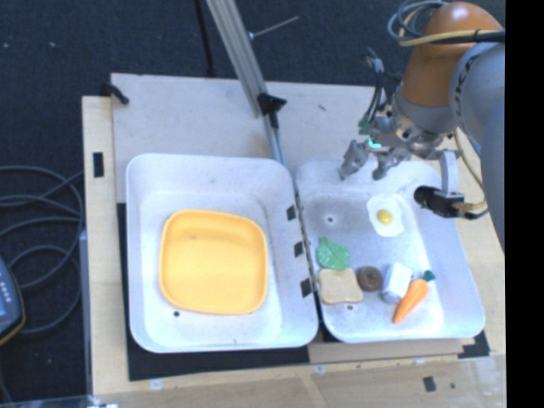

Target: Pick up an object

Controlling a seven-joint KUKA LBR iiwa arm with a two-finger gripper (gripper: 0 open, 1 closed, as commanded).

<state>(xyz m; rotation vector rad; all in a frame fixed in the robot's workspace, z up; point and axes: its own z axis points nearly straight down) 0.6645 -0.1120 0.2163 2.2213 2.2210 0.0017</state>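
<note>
So there's two white bins side by side on the bench. The left bin (pixel 140 228) has a yellow square plate (pixel 212 260) sitting in it. The right bin (pixel 450 262) has a fried egg (pixel 386 216), a green leafy piece (pixel 332 253), a slice of toast (pixel 340 286), a small brown round thing (pixel 369 278), a little white block (pixel 396 280) and a carrot (pixel 410 300). The gripper (pixel 365 164) hovers over the right bin's upper edge, fingers spread apart with nothing between them, just up-left of the egg

A robotics lab: a grey industrial arm (pixel 472 75) with exposed wiring reaches over a plain desk (pixel 187 109) bearing two white bins (pixel 140 228), a metal camera pole (pixel 234 36) rising at its far edge and loose cables (pixel 38 198) on dark carpet.
</note>
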